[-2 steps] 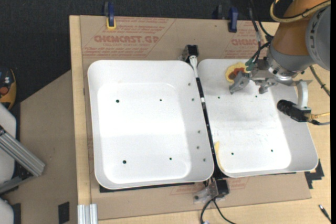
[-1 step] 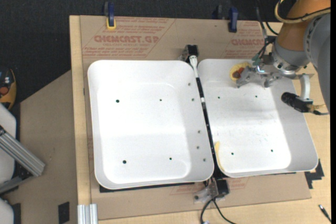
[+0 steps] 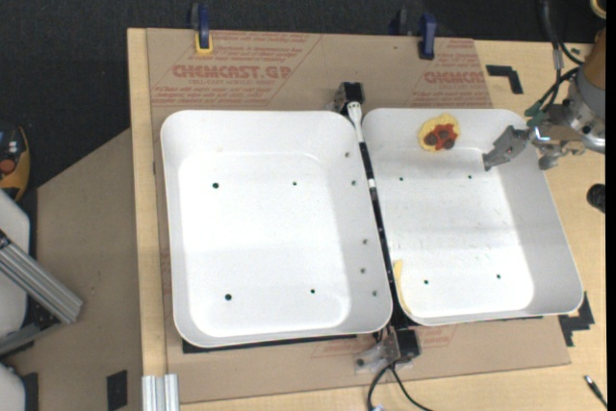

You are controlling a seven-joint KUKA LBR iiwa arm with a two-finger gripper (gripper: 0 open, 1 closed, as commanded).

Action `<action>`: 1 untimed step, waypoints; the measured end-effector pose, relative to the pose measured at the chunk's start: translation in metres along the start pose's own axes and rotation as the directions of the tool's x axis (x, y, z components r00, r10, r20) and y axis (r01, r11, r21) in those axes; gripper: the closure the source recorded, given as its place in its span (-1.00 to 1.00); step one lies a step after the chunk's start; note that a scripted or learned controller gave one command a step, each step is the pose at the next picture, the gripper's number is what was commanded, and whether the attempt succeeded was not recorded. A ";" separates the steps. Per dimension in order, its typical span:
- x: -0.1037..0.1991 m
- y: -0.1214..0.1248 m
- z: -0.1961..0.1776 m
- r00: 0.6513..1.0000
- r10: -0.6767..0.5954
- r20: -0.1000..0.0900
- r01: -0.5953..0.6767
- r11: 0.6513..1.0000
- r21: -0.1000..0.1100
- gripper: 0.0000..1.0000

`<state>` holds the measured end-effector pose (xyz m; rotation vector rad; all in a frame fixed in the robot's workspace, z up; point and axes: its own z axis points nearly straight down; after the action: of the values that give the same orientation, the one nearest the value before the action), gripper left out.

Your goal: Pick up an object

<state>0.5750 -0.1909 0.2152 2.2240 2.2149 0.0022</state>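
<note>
You have two shallow white plastic bins side by side on a brown cardboard-covered bench (image 3: 289, 63), with two blue clamps along its top edge. The left white bin (image 3: 192, 236) fills the centre-left of the frame; the right white bin (image 3: 539, 236) sits centre-right, the two touching along a black strip. A small round yellow object with red patches on top (image 3: 439, 133) lies near the upper rim of the right bin, a little right of the frame's centre. A small pale yellow piece (image 3: 397, 278) shows at the lower left corner of the right bin. The grey two-finger gripper (image 3: 525, 149) hangs at the right bin's upper right edge, near the right of the frame, well apart from the yellow object. One grey finger (image 3: 502, 149) points down-left; you cannot tell whether the claw is apart or together, and nothing is seen between its fingers
</note>
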 end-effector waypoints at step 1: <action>0.087 -0.013 0.136 1.000 -0.010 -0.007 0.010 1.000 0.013 -1.00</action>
<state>0.5626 -0.1044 0.0788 2.2226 2.2365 -0.0046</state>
